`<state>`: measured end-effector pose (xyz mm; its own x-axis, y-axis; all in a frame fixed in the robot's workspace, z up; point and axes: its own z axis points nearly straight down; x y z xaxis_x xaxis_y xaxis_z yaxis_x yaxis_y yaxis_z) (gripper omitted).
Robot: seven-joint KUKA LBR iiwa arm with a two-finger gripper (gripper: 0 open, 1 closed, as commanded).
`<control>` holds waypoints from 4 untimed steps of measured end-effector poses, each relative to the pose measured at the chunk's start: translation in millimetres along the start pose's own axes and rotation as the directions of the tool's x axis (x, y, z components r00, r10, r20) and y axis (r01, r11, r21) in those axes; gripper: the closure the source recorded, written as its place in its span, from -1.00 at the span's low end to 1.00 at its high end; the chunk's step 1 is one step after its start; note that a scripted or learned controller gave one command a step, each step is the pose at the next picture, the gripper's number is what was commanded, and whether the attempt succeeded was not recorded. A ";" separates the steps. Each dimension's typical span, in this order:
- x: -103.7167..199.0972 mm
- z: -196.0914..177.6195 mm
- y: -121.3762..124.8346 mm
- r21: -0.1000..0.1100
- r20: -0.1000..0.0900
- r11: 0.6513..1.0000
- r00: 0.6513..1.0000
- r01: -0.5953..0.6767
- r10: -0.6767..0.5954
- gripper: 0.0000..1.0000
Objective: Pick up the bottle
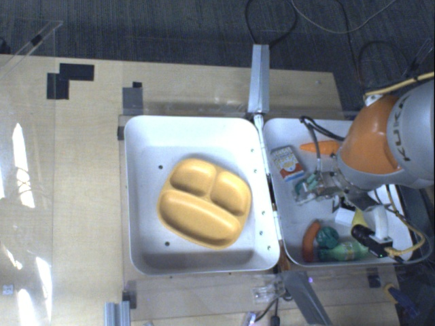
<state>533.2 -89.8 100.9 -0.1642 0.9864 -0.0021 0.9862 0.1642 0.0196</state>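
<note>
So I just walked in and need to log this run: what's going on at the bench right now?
A grey arm with an orange band reaches from the right over the right bin, where it is meant to pick up a bottle. Its claw hangs above the bin's middle, near a small carton and an orange carrot-like piece. A green bottle lies on its side at the bin's near edge, apart from the claw, so nothing looks picked up yet. The left bin holds a large yellow bread-shaped object.
</note>
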 end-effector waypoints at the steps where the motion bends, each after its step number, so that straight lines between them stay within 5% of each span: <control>1: 55.4 -83.5 68.7 0.015 0.001 0.991 0.991 -0.136 0.136 1.00; 2: 89.6 -93.1 135.5 0.014 0.000 0.999 0.999 -0.048 0.048 1.00; 3: 142.9 -82.1 143.8 0.015 -0.001 1.000 1.000 -0.006 0.006 1.00; 4: 137.1 -128.3 163.5 0.014 0.003 0.963 0.963 -0.268 0.268 1.00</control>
<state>669.4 72.2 232.1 0.1063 0.9943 0.0001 0.9943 -0.1063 0.0055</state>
